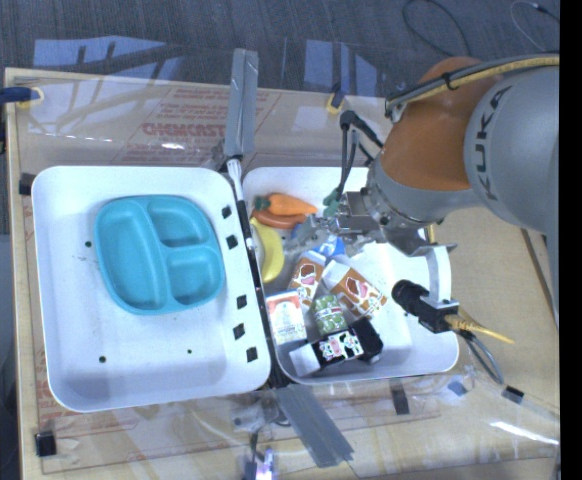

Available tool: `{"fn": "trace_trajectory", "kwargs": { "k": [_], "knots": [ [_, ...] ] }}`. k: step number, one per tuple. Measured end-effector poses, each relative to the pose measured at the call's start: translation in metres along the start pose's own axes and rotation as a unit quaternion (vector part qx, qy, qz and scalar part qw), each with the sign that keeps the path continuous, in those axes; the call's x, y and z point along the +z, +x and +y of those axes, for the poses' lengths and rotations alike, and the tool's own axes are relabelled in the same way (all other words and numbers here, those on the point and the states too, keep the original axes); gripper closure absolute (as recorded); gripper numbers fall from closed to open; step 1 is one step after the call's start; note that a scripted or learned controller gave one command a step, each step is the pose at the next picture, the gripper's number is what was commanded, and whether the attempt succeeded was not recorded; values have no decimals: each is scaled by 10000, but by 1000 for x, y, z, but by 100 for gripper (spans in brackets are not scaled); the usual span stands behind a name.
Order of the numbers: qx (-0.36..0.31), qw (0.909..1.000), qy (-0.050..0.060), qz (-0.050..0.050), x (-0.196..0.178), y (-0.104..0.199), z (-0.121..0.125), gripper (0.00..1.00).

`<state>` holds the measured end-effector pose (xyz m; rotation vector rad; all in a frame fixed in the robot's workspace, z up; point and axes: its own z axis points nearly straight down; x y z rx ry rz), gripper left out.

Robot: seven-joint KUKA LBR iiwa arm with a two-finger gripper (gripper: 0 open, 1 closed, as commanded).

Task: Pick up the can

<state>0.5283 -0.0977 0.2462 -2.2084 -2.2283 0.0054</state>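
On the arm (501, 138), grey lettering reads KUKA.

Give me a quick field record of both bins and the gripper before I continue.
left bin: holds a blue tray with three compartments
right bin: crowded pile of small items
carrot: at the bin's far left corner
banana: along the left wall, just below the carrot
cartons: several small printed ones, mid bin
black box: near the front wall
can: cannot pick it out in the pile
gripper: low over the far half of the right bin, above the pile; nothing seen held
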Motion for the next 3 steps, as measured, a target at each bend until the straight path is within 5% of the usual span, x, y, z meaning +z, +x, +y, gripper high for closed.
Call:
{"fn": "trace_trajectory", "kwargs": {
  "k": [1,2,3],
  "knots": [
    [504,9987,-26,-1,144,-41,-47,0],
    [470,9989,-26,-8,134,-41,-47,100],
    [776,9970,-17,0,11,-4,66,100]
  ]
}}
